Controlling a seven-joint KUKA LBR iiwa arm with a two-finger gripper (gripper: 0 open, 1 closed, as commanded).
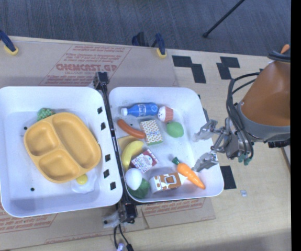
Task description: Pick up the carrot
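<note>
Nearest the camera in the right bin [207, 106], the carrot [190, 174] lies slantwise in the near right corner, leafy end up-left, tip pointing at the wall. A small carton [166, 182] sits just beside it on the left, an egg [133, 179] further left. That corner is tight: wall on the right and near side, carton on the other.

Just over the right rim, the gripper [207, 146] hovers with its fingers spread wide, nothing between them, the lower finger just beside the carrot's leafy end. It looks lined up to straddle the carrot.

Farther in: banana [130, 152], sausage [131, 129], green ball [175, 129], and a bottle [142, 110] by the far wall. The bare floor under the gripper is the most open stretch.

The left bin [9, 101] carries a yellow tray [61, 146].
</note>
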